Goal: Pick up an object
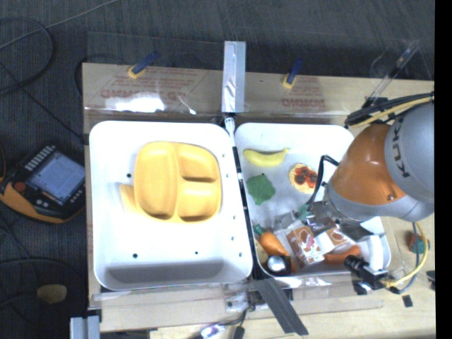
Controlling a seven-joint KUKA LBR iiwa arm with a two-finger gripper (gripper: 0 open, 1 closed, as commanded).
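Gripper [308, 221] sits low in the right bin [339, 134], hidden beneath the grey-and-orange arm [374, 175]; whether it grips anything cannot be told. Beside it lie a glossy printed packet [311, 244], a carrot [272, 244], a smooth banana [265, 157], a lumpy green broccoli piece [260, 188] and a small pizza disc [304, 176]. Left bin [113, 260] holds a yellow moulded divided tray [176, 180].

Wooden bench [339, 90] on dark carpet [42, 62].
Black cables [28, 30] cross the carpet; a handheld pendant [44, 182] lies left of the bench.
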